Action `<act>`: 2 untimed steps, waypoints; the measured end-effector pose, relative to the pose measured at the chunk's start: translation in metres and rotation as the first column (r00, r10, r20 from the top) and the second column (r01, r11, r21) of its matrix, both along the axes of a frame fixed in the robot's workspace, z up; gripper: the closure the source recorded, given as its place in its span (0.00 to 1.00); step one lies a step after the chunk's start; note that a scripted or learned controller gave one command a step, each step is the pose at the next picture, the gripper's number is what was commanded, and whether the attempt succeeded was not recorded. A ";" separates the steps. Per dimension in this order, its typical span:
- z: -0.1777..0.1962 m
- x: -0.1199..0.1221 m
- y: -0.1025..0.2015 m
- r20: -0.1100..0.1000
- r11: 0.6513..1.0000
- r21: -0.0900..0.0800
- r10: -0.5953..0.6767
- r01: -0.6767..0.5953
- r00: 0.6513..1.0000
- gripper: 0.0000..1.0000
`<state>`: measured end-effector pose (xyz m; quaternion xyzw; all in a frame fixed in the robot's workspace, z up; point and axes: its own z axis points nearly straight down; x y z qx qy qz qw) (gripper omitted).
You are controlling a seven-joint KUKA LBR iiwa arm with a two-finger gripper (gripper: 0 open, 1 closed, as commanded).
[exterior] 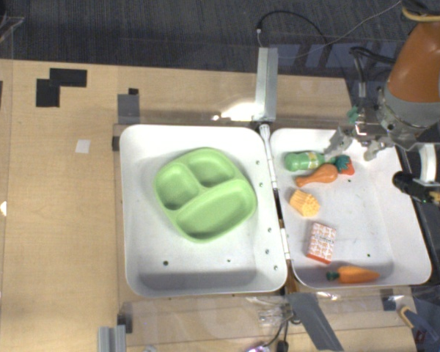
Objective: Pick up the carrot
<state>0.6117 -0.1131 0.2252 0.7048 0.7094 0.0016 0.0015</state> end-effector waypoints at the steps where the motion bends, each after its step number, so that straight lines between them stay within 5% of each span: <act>1: -0.048 -0.068 0.005 -0.003 0.938 0.002 -0.345 0.345 0.938 0.00; 2: -0.040 -0.018 -0.057 0.002 0.991 -0.001 -0.133 0.133 0.991 0.00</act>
